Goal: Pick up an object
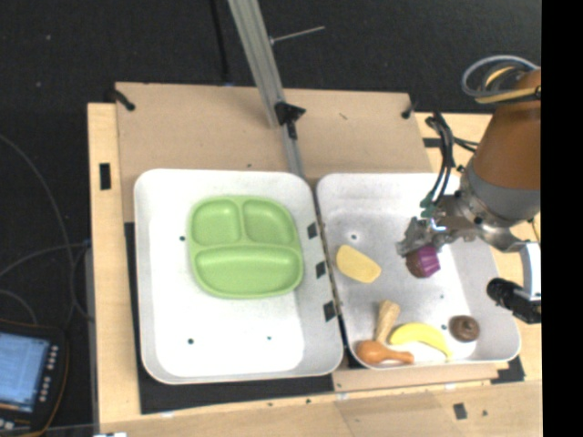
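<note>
Hanging over the right bin point(364, 194), the gripper point(421, 244) sits directly above a small purple object point(423, 262), touching or nearly so; whether the fingers are closed on it I cannot tell. The piece lies mid-bin, apart from the yellow chunk point(358, 265) to its left. It looks light, rigid and smooth, probably slippery plastic, best pinched across its rounded middle.

Arm point(506, 153) reaches in from right, jaws pointing down
</note>
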